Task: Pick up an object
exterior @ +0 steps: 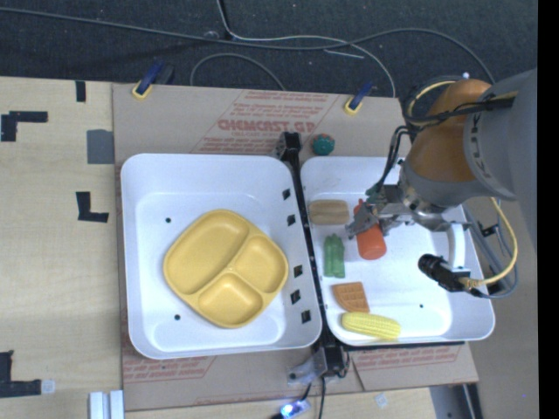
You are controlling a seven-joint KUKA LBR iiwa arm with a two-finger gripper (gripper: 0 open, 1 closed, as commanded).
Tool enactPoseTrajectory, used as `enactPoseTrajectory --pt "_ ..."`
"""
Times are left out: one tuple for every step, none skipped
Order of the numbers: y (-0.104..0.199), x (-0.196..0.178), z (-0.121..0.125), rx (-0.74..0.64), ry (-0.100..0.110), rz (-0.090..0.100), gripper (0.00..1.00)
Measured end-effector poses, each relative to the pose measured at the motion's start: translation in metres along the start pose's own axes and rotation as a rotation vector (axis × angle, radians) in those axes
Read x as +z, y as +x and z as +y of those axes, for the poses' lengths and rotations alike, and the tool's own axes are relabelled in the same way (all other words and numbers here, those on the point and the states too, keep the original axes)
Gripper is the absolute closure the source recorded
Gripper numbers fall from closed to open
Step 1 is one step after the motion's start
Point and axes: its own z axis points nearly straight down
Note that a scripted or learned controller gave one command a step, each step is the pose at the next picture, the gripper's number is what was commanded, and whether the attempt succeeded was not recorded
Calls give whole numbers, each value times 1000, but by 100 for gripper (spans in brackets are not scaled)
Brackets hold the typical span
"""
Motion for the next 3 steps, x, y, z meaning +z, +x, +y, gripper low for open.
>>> enactPoseTrajectory --pt "2 -42 3 -1 -2 0 100" --pt "-5 -91 9 0 -3 -1 100" --pt "40 -91 16 -5 1 1 100"
